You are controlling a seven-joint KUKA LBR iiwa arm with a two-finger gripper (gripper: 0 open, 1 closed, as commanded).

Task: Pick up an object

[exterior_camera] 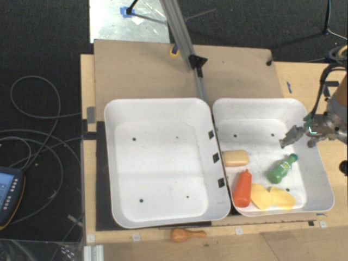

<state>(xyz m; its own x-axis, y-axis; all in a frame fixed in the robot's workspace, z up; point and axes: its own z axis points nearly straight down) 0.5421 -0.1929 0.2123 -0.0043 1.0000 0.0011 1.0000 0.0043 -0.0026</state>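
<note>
A: What's around the bench (141, 69)?
B: Metal pole (182, 34) slants down from top, w/ a black clamp (197, 62) partway along. Yellow bit (173, 51) just left of it.
A: Floor?
B: Dark carpet, cables (38, 124) looping on left. Tablet (10, 194) at left edge, screen lit.
A: Front edge?
B: Brown wooden thing (187, 234) lying outside the bins, near the edge.

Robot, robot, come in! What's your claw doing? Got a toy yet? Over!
Gripper above right bin's far side, nothing held. Green bottle nearest, just below it. Red bottle beyond. Nothing in the way.
</note>
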